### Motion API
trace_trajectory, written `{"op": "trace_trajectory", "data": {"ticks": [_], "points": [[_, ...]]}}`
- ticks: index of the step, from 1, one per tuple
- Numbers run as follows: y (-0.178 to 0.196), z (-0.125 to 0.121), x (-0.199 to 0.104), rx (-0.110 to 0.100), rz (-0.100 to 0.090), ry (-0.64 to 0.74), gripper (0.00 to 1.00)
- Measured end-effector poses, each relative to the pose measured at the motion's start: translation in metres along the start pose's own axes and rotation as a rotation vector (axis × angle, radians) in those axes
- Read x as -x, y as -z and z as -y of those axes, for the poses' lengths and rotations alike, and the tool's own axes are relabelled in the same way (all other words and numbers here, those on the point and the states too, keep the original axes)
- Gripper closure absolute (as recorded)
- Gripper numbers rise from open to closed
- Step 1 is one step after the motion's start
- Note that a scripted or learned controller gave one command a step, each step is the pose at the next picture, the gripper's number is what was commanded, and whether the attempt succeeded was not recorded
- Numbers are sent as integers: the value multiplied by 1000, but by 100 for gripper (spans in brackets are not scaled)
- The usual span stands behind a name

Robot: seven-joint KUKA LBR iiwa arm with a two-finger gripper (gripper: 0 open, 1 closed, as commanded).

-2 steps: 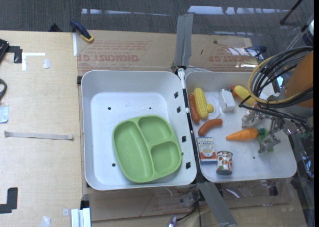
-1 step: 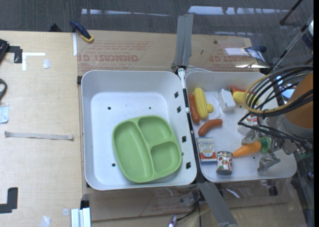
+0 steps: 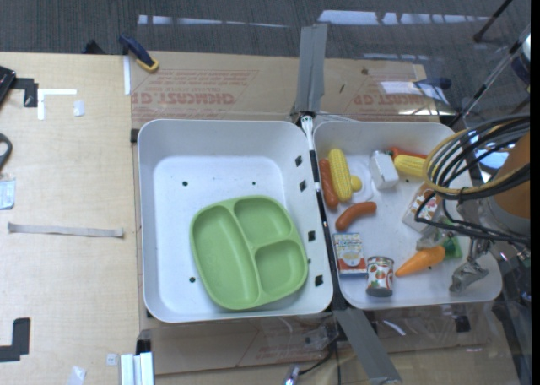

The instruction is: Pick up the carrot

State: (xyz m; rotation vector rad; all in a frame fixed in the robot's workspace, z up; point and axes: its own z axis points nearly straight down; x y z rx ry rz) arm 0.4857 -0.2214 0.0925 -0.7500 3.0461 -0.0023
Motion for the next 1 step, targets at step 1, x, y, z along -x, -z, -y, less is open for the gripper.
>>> {"op": "trace_trajectory", "data": {"ticks": [1], "points": [[-1,-37,20,4,-2,255,0]]}}
